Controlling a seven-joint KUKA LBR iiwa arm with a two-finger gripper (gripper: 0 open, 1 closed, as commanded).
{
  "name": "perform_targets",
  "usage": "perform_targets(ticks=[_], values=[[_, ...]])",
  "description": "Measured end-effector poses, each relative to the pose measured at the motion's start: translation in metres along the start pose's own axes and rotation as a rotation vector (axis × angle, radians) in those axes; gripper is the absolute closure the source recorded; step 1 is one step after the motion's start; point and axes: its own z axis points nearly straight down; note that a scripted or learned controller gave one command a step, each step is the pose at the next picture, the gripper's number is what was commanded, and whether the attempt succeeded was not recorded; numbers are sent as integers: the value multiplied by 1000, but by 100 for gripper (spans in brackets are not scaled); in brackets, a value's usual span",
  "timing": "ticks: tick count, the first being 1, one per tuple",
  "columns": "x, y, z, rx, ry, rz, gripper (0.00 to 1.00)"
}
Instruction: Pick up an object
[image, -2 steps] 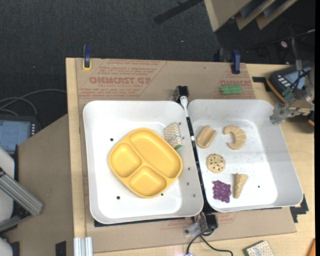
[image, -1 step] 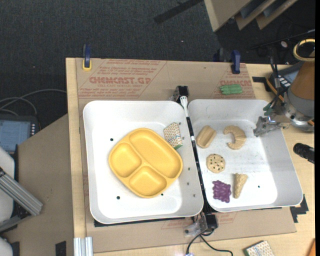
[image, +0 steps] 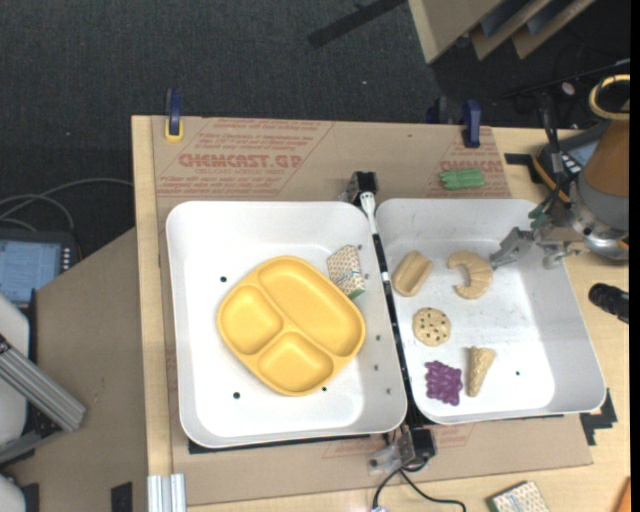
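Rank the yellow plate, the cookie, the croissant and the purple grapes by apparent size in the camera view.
1. yellow plate, by far the largest
2. croissant
3. cookie and purple grapes: too alike to rank

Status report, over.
Gripper low over right white bin, holding nothing. Tan crescent-shaped croissant toy just left of it. Nothing between them.

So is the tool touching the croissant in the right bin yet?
Apart. In the camera view, bare white bin floor shows between the tool and the croissant; the tool sits up and to the right of it.
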Motion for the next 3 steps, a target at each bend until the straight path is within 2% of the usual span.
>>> perform_targets(ticks=[1, 2, 3], values=[[33, 40, 61, -5, 0, -2, 0], [31, 39, 50, -6, -3, -1, 100], [28, -7, -28, 1, 1, 3, 100]])
